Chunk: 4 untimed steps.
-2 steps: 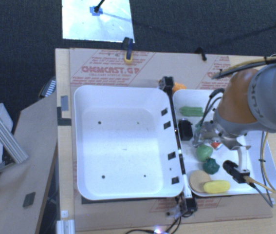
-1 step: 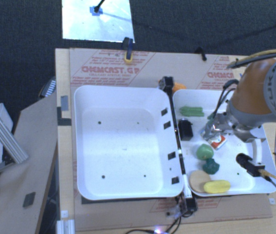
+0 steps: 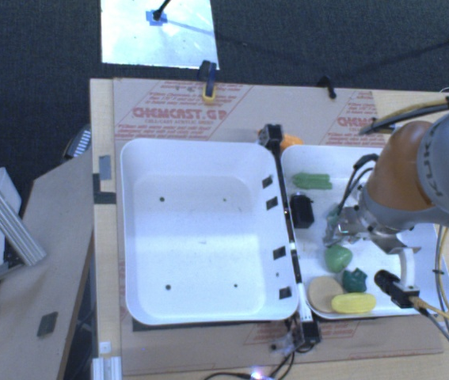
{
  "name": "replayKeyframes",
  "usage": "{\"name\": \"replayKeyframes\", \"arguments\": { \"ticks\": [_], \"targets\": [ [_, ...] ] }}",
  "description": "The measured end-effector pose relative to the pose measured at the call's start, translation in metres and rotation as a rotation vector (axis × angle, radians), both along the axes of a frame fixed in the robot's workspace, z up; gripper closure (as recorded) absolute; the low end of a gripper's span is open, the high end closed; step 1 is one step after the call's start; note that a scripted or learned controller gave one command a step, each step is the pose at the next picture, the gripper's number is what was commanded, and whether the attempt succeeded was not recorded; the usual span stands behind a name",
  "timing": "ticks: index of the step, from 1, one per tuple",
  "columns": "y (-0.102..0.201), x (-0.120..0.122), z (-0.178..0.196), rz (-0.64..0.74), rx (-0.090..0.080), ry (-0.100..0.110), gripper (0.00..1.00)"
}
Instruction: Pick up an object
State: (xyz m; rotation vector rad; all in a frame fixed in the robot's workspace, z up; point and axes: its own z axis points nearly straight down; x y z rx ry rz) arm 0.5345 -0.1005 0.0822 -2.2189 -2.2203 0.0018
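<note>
Several objects in the right bin [image 3: 319, 163]; gripper [image 3: 340, 234] low over them, finger state impossible to tell. Directly below its tip, toward the bin's near edge: light green lump [image 3: 337, 258], roundish, no clear long axis. Dark green piece [image 3: 355, 279] just beyond, yellow one [image 3: 353, 302] at the near edge.

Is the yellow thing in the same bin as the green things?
Yes, the yellow object lies in the right bin, near its front edge, along with the green objects.

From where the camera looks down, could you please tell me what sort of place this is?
Probably a robotics lab test bench: a grey-and-orange arm reaches over two white bins, small toy-like objects such as a yellow one lie in the right bin, and dark carpet surrounds the bench.
</note>
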Motion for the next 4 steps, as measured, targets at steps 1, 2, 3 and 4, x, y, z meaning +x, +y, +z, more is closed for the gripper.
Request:
{"name": "replayKeyframes", "arguments": {
  "ticks": [1,2,3,4],
  "targets": [
    [0.011,0.040,0.050,0.005,-0.002,-0.010,1.00],
    [0.013,0.059,0.190,0.006,-0.004,-0.022,1.00],
    [0.039,0.094,0.315,0.008,-0.003,-0.022,1.00],
    [0.060,0.112,0.417,0.007,-0.002,-0.019,1.00]
  ]
}}
